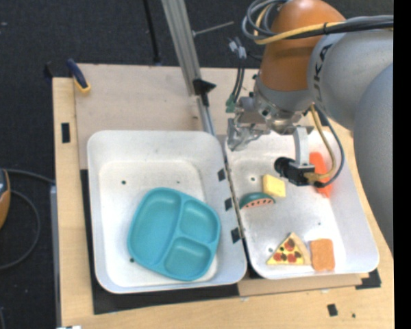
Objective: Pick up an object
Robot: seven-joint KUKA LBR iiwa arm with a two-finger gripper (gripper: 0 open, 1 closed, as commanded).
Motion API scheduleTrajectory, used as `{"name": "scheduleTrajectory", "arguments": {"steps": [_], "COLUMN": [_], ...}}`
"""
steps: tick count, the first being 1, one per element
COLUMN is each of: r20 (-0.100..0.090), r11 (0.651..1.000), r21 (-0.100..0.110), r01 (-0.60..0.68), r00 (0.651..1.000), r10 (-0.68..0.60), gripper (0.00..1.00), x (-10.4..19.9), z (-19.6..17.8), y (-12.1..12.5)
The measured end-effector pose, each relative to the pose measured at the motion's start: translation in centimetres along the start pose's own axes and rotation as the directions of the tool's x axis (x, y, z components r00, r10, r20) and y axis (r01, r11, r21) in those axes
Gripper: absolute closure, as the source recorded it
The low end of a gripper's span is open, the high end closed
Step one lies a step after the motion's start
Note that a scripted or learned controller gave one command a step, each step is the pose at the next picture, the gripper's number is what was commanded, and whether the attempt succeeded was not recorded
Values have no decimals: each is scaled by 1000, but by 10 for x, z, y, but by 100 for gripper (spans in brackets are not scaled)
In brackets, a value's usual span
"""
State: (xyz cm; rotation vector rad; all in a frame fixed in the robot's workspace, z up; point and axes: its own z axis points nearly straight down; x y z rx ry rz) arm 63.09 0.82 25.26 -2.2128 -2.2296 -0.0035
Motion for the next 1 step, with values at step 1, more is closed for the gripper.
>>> {"name": "scheduleTrajectory", "arguments": {"steps": [1], "r20": [1], "r11": [1000], "r21": [2], "r01": [-1], "r00": [1000], "r10": [1], "gripper": [100], "x": [47], "z": [12], "y": [-14]}}
